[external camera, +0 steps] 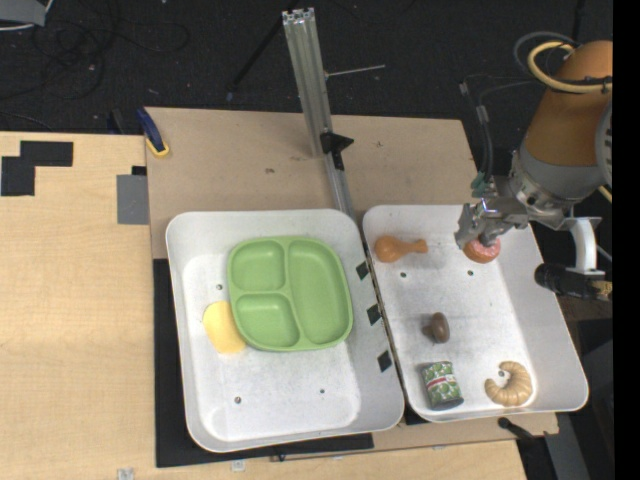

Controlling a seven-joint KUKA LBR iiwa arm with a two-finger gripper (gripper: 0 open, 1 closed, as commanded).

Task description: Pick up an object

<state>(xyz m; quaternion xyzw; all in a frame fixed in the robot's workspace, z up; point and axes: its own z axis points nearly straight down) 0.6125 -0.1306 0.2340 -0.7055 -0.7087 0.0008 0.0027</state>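
Pinkish-red round object at about one o'clock in the right bin, directly beneath the tool, likely the chosen target given that alignment. Tool's state: cannot tell, tips merging with the object. Contact or mere hovering equally unclear. Around it: orange pear-shaped toy at nine o'clock, brown lump toward seven, green can and croissant near six. Over in the left bin, green divided plate half covering a yellow piece.
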